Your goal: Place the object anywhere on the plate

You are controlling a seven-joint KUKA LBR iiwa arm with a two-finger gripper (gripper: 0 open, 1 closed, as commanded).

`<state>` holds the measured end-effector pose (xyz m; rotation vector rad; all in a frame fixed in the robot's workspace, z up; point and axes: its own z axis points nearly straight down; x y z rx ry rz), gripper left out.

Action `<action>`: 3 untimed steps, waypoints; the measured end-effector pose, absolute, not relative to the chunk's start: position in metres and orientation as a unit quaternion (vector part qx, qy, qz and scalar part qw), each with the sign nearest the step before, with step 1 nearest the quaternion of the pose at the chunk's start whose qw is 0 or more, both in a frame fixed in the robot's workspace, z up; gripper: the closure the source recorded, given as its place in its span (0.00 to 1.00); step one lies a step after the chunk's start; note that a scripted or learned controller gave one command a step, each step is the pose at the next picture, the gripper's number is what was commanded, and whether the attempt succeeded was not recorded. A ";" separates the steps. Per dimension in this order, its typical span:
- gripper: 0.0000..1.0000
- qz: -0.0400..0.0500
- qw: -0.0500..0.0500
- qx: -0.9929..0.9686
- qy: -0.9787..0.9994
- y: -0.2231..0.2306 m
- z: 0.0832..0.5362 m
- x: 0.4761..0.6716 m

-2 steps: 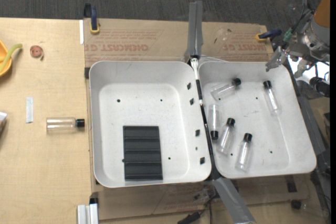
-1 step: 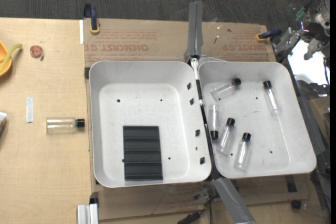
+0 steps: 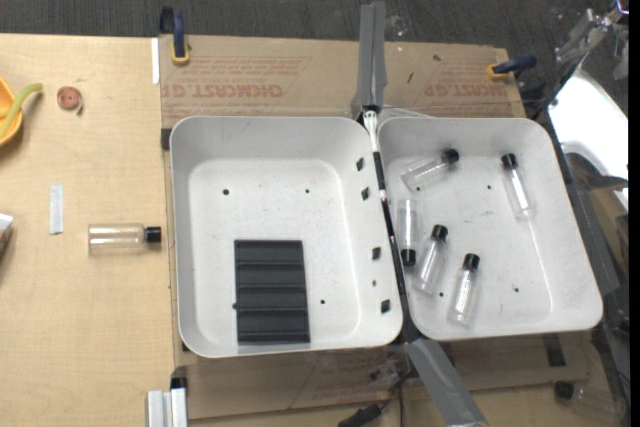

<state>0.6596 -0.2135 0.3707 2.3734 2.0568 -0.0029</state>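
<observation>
Several clear vials with black caps lie in the right bin: one at the upper left, one at the upper right, one against the left wall, and two near the middle front. A dark ribbed rectangular plate lies flat in the front part of the left bin. Nothing rests on the plate.
A further clear vial lies on the wooden bench left of the bins. A yellow object and a small reddish disc sit at the far left. Clamps hold the cardboard under the bins.
</observation>
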 end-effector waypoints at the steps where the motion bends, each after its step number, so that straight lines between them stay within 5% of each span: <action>1: 0.00 -0.001 0.001 0.797 0.603 -0.146 0.425 0.659; 2: 0.00 -0.002 0.000 0.828 0.561 -0.214 0.434 0.659; 3: 0.00 -0.002 -0.001 0.869 0.494 -0.160 0.440 0.659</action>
